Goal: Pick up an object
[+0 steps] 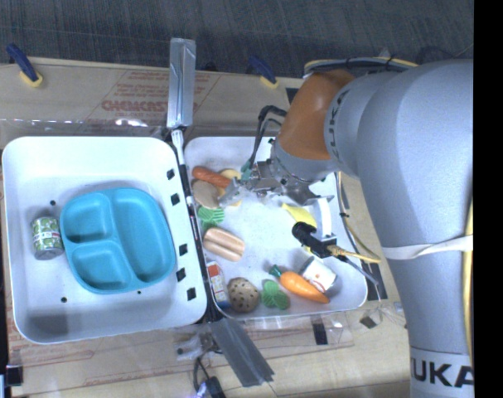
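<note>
"UKA" on arm (pixel 417 222) base, end effector (pixel 253 177) in rt bin (pixel 350 293)

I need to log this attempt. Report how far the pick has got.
Done: the grey arm with the orange band has reached into the right white bin, its gripper low at the far end beside the orange carrot-shaped toy. In hand: nothing visibly lifted; I cannot tell whether anything sits between the fingers. Left: the grasp and lift. The hot dog toy and other items lie in the bin.
</note>
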### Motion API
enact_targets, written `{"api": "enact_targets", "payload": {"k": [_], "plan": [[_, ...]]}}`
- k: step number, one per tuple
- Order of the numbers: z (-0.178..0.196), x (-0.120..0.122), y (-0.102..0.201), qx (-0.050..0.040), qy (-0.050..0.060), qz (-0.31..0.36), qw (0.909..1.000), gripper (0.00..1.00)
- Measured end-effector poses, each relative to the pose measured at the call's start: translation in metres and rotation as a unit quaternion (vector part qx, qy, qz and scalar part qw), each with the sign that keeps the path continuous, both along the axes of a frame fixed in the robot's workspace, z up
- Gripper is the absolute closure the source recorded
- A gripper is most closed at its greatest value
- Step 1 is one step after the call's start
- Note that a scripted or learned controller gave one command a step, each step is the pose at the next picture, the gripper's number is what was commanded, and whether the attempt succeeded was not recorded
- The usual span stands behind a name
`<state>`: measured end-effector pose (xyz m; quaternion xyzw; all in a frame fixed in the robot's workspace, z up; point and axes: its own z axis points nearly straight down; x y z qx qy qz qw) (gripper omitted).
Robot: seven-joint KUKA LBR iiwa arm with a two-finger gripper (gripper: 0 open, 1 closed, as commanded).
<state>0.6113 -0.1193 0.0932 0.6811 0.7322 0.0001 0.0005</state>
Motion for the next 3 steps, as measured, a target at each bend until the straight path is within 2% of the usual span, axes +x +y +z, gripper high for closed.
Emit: {"api": "enact_targets", "payload": {"k": [1,2,3], "plan": [[-0.001,0.045,0.001,0.0001,0.001,-0.042,0.9991,0.00],[0.010,0.046,0.002,0.0005,0.001,-0.040,0.9992,1.00],[-0.001,0.046,-0.061,-0.0008,0.000,0.023,0.9997,1.00]]}}
